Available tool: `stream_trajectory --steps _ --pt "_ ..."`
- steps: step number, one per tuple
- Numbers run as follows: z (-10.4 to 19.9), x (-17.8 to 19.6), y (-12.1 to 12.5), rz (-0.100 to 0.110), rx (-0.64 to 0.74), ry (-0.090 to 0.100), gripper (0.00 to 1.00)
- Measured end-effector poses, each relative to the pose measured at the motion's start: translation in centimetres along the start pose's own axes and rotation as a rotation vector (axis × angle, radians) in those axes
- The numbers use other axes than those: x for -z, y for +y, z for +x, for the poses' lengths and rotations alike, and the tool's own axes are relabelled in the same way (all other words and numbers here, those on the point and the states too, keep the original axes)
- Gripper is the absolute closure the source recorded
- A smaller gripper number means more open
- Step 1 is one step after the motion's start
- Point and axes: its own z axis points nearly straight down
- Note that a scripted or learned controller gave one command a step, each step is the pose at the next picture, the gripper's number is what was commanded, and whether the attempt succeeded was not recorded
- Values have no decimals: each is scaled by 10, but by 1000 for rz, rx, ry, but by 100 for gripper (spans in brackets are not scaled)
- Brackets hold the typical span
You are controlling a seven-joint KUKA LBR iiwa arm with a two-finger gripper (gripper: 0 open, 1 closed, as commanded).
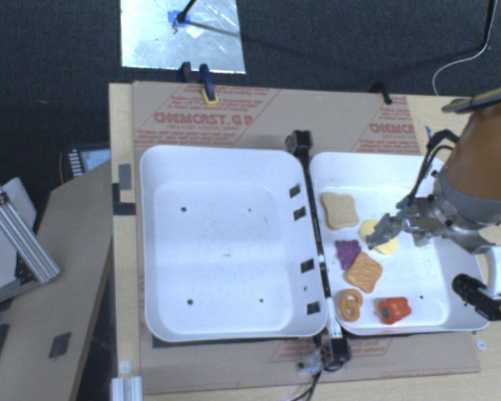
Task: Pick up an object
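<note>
The right bin (417,170) holds several toy foods: a tan bread slice (341,210), a purple piece (347,252), an orange cracker (364,272), a pretzel-like ring (349,304), a red pepper (393,309) and a yellow piece (382,237). My gripper (382,230) reaches in from the right and hangs right over the yellow piece, partly hiding it. Whether it touches the piece cannot be told.
The left bin (154,224) sits beside the right one, with a black divider clip strip (309,215) between them. A cardboard sheet (225,111) lies under both bins. A cable (463,57) hangs at the upper right.
</note>
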Motion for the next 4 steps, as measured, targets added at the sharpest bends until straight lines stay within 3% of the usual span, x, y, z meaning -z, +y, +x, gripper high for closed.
stream_trajectory --steps 1,2,3,4 --pt "55 -49 -9 4 6 3 0" --pt "51 -35 -7 -3 0 0 100" --pt "87 49 -7 -10 6 2 100" --pt "117 185 7 -18 5 3 100"
